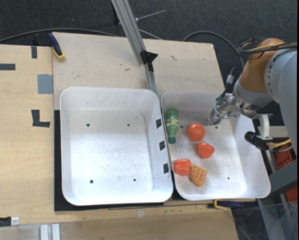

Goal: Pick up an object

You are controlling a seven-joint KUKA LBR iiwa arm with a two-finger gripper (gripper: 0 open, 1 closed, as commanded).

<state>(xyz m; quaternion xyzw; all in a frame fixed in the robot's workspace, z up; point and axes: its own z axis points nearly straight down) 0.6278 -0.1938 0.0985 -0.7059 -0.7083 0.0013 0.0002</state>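
So, nothing readable is showing up anywhere: the green bottle (172,125) is lying in the right bin (249,181) against its left wall, and its label is too small to make out. The gripper (218,115) is hovering over the upper part of that same bin, near the back wall, and I honestly cannot tell whether the fingers are apart or together from this angle. A red round thing (195,132) is sitting just left of and below the gripper, close but apart from it. Another red piece (205,150) is lying below that, and an orange-red piece (182,167) is touching a waffle-like piece (198,175) further toward the front. The left bin (69,149) is sitting beside it on the tabletop (19,149).
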